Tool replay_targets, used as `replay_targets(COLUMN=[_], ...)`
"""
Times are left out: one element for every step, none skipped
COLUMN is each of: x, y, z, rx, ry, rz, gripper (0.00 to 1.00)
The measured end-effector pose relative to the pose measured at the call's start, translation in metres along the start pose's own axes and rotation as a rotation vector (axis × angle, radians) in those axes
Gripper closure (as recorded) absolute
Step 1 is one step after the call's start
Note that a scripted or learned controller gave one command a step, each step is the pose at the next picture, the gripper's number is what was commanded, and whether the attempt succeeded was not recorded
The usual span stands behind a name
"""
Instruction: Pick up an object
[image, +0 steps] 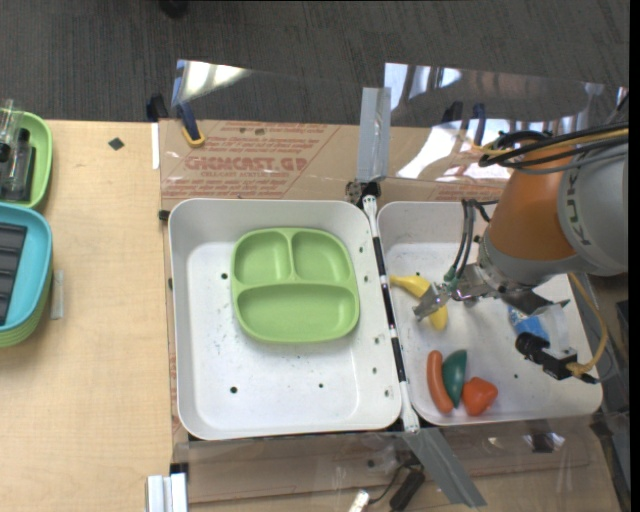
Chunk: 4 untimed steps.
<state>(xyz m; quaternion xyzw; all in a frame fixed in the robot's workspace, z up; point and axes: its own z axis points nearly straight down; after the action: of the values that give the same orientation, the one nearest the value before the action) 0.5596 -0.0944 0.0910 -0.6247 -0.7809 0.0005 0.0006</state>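
Observation:
In the right bin (575, 405) a yellow banana (407, 286) lies near the left wall, one end toward the bin's middle. My gripper (434, 302) is down over the middle of this banana, with yellow showing on either side of it. The grey arm with its orange band (535, 225) comes in from the right above the bin. Near the bin's front lie a red sausage-shaped piece (435, 381), a dark green piece (456, 371) and an orange-red piece (480, 396), close together. A blue object (530, 327) is partly hidden under the wrist.
The left bin (190, 330) holds a green divided plate (295, 283). A ridge (385, 300) separates the two bins, close to the banana. Cardboard (260, 155) lies behind the bins. Blue and green trays (20, 260) sit at the far left of the wooden bench.

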Motion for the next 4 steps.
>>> replay_targets(x=[0.000,0.012,0.012,0.012], y=[0.000,-0.065,-0.065,-0.065], z=[0.000,0.000,0.000,0.000], rx=[0.000,-0.001,-0.001,-0.001], ry=[0.000,0.001,0.000,0.000], rz=[0.000,-0.397,-0.398,-0.398], gripper=[0.00,0.00,0.00,0.00])
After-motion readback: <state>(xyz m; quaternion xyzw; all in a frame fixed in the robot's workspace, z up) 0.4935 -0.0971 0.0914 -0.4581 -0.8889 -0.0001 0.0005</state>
